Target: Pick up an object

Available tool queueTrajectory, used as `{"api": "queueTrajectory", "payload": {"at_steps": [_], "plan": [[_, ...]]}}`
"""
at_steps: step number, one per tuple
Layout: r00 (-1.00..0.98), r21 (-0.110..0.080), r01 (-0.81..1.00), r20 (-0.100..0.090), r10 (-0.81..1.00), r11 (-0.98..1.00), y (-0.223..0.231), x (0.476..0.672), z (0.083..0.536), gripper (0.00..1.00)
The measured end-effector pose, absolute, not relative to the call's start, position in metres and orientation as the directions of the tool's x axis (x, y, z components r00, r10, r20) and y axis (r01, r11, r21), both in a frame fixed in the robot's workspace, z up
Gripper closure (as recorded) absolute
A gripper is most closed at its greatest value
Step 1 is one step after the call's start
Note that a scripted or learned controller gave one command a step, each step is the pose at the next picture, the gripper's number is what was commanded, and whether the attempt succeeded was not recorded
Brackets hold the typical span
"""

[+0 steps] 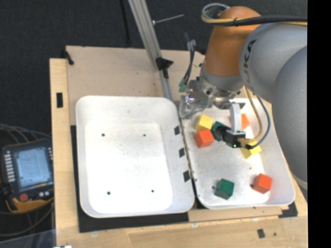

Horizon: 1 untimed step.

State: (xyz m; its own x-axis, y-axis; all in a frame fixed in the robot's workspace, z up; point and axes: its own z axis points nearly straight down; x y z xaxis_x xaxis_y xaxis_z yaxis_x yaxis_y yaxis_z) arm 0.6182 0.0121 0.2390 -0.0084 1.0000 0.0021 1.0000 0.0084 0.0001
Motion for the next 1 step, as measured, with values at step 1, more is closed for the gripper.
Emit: {"api": "queueTrajectory", "payload": {"at_steps": [1], "plan": [[-0.009, 0.002, 1.000, 0.002, 1.000, 0.009, 0.0749, 0.6231, 0.2420, 1.00]]}}
